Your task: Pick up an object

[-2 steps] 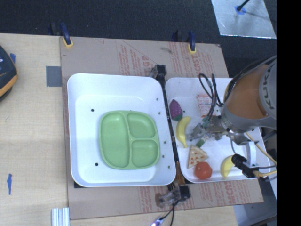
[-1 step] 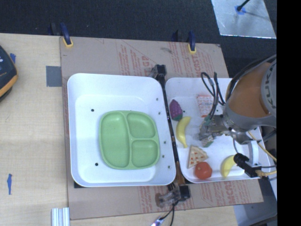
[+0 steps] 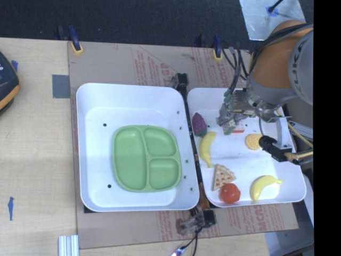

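The right bin (image 3: pixel 209 97) holds a purple grape bunch (image 3: pixel 199 124), a yellow banana (image 3: pixel 205 148), a pizza slice (image 3: pixel 222 176), a red tomato (image 3: pixel 229 193), a second banana (image 3: pixel 264 186) and a small yellow-orange piece (image 3: pixel 253 141). My gripper (image 3: pixel 229 122) hangs over the back middle of this bin, just right of the grapes. A small red-and-green bit shows right under its tip. The arm's body hides the bin's back right corner.
The left bin (image 3: pixel 85 143) carries a green divided plate (image 3: pixel 146 157). A black clip (image 3: pixel 181 80) sits between the bins at the back. A black and orange device (image 3: pixel 6 81) lies at the bench's far left. Cables trail down the arm on the right.
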Motion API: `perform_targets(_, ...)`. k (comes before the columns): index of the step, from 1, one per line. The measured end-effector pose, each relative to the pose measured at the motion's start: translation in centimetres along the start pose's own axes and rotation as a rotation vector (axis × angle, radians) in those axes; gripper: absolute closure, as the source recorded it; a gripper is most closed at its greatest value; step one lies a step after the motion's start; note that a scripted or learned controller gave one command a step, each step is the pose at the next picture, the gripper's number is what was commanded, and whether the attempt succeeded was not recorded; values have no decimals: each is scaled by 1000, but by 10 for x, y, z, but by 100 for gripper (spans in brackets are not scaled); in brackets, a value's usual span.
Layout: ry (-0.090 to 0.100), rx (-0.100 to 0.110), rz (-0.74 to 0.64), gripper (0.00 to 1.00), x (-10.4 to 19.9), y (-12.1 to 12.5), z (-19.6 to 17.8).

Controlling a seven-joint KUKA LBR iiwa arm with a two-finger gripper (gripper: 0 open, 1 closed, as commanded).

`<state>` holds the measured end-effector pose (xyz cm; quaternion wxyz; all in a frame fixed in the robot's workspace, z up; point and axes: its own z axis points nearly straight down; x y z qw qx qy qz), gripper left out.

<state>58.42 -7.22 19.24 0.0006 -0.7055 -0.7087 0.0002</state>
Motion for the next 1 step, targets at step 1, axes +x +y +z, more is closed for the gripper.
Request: perform_targets(1, -1, 4, -2, 100, 81, -27, 1)
